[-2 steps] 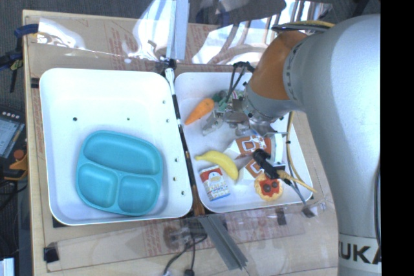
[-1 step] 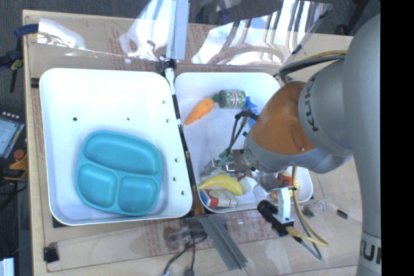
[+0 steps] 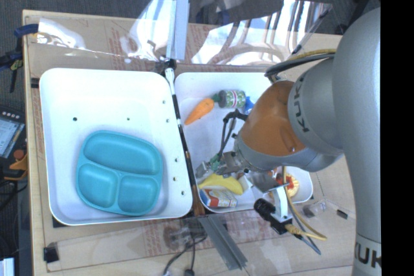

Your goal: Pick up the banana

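jaws hidden under the wrist, state unclear; banana (image 3: 224, 185) partly covered in the right bin (image 3: 194, 132)

Two bins (image 3: 45, 84) (white), one banana (image 3: 224, 185), one carrot (image 3: 199, 110).

The grey arm (image 3: 362, 94) came in from the right side of the camera view and bent downward at a steep slant. Its orange band (image 3: 275, 123) faced the camera, just above the wrist. Below the band the claw (image 3: 223, 168) pointed down and leftward, its metal parts bunched low in the frame's lower middle.
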Controlling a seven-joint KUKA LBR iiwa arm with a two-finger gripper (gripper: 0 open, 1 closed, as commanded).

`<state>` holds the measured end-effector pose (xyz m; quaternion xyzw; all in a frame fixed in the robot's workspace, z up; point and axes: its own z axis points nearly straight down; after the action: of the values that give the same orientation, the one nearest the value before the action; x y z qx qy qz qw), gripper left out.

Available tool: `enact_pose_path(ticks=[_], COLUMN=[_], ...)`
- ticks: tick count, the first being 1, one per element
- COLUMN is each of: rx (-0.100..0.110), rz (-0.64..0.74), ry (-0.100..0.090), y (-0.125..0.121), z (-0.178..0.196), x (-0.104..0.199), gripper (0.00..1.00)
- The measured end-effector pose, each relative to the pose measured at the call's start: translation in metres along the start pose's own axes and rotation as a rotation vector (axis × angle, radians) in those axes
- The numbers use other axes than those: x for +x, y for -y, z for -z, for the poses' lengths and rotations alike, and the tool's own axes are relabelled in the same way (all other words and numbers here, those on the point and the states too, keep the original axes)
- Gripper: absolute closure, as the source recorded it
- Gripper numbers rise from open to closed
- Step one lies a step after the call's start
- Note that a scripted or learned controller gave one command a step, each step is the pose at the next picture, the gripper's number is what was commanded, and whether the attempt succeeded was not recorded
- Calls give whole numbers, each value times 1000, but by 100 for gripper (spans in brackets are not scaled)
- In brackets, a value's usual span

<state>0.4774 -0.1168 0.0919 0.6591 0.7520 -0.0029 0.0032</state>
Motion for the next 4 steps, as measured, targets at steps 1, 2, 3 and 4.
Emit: enact_pose_path(ticks=[1, 2, 3, 4], rx=[7, 6, -12, -4], rz=[11, 8, 325, 333], ry=[-8, -3, 10, -2], y=[0, 0, -2, -1], z=[8, 9, 5, 12], x=[4, 1, -2, 2], gripper=[100, 0, 0, 100])
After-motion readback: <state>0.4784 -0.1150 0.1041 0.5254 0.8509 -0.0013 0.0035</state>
